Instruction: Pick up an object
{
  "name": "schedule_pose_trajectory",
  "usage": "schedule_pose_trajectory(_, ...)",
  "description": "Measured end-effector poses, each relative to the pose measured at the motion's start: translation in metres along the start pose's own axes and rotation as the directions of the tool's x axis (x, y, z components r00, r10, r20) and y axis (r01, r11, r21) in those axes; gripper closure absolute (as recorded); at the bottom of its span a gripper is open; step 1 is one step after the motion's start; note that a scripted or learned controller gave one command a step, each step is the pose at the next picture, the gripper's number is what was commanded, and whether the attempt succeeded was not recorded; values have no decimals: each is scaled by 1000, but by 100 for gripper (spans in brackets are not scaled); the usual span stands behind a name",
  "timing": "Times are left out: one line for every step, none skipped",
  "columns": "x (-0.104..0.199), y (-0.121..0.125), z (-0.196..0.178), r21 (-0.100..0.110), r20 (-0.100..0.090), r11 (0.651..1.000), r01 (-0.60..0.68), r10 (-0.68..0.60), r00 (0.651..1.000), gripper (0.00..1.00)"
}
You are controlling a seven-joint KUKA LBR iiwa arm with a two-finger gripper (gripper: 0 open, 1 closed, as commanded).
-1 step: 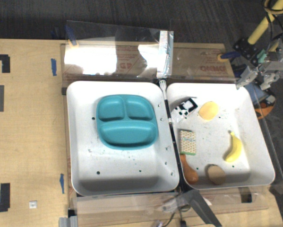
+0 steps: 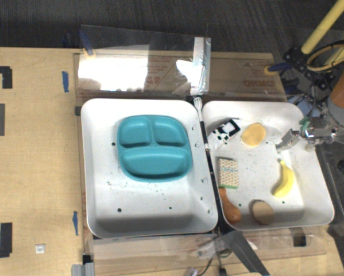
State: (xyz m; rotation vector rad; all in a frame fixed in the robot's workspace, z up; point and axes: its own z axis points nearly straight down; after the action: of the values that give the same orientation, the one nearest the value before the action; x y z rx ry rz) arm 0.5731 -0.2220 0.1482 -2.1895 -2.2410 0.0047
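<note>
Gripper (image 2: 302,134) sits at the right edge of the frame, above the upper right corner of the right bin (image 2: 324,209). How far it is open I cannot tell, and nothing is seen between its parts. In this bin lie a banana (image 2: 285,180), a round yellow piece (image 2: 254,135), a brown ball (image 2: 263,211), an orange carrot-like thing (image 2: 231,208), a patterned packet (image 2: 228,172). The left bin (image 2: 97,177) holds a teal divided tray (image 2: 154,147).

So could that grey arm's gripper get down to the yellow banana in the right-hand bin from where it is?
Probably yes. The gripper hangs over the right white bin, just above the yellow banana, which lies alone on the floor with open space around it. The bin's right wall is near, though.
</note>
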Motion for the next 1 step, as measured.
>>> schedule_pose_trajectory(46,-75,61,-13,6,997,73,-73,997,0)
